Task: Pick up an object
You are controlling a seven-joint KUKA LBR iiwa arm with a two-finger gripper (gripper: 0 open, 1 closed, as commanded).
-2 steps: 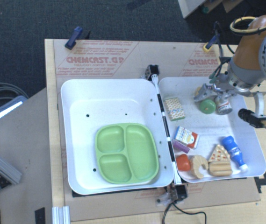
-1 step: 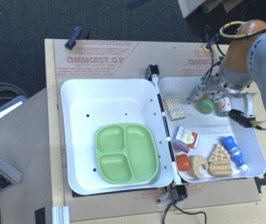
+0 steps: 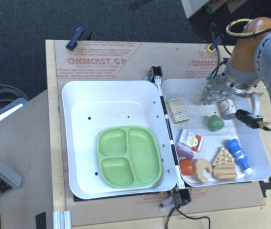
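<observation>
My gripper (image 3: 214, 97) hangs low over the far part of the right bin (image 3: 264, 149), under the grey wrist and orange band. Just right of it lies a small white and brown can (image 3: 227, 107). A green ball (image 3: 215, 123) sits a little nearer the front. A patterned cracker box (image 3: 177, 110) lies to the gripper's left. Toward the front lie a red and purple juice carton (image 3: 188, 142), a red tomato (image 3: 186, 166), a round bread piece (image 3: 203, 170), a sandwich wedge (image 3: 223, 158) and a blue bottle (image 3: 238, 154). I see nothing held in the gripper.
The left bin (image 3: 78, 104) holds a green divided plate (image 3: 128, 155). Black clips (image 3: 155, 72) join the bins at the far and near ends. A blue clamp (image 3: 75, 38) sits on the bench's far left corner. Cables run beside the wrist.
</observation>
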